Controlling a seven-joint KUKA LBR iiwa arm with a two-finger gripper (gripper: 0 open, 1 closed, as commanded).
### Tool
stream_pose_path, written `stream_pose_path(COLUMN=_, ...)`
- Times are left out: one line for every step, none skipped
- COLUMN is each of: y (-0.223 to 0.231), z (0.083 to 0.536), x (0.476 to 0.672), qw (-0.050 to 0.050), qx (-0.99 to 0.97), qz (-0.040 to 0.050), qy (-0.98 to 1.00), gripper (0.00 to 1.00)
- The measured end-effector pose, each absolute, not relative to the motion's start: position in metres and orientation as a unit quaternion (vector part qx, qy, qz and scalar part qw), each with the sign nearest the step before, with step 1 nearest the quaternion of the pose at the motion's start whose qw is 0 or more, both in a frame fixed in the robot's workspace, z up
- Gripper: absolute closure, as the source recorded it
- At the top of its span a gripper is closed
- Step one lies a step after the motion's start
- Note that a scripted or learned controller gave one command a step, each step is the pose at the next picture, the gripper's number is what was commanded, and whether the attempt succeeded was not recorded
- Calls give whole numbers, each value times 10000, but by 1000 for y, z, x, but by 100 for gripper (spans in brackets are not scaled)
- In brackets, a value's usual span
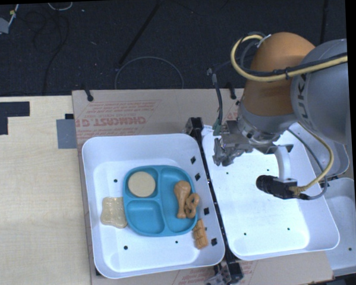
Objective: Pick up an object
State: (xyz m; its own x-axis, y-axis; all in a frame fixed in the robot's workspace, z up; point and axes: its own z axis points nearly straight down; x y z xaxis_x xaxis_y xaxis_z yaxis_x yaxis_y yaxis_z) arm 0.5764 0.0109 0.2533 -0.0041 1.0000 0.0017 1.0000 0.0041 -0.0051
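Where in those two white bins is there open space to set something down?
The right bin has bare floor toward its near edge, below the claw and black attachment. The left bin is crowded: blue tray, toy foods; only thin strips remain along its walls.

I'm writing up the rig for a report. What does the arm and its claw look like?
The arm is grey metal with a rounded orange band. A yellowish cable loops over the band. The claw is small, dark grey metal.
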Motion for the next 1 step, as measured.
stream_pose_path(y=56, z=246, x=547, qw=27, qx=-7060, qz=21, qy=-7082, gripper=100)
